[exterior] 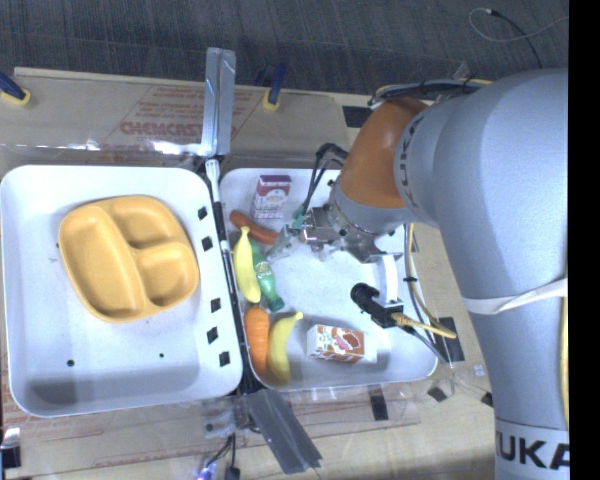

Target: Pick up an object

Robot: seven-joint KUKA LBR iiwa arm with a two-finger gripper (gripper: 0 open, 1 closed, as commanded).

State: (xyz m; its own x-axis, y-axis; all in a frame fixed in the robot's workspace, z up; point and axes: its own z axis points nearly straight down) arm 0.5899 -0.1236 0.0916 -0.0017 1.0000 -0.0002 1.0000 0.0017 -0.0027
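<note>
Right now fingers [302, 230] low in right bin [420, 368] near hot dog [253, 226]; can't tell open/closed.

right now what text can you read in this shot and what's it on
"UKA": arm base, the letters running off the bottom edge.
Red print on the cardboard sheet: mirrored and too faint to read.
Small carton: print too small to read.
Lying carton: print blurred, unreadable.

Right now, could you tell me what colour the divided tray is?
Yellow-orange tray, camera view.
</note>
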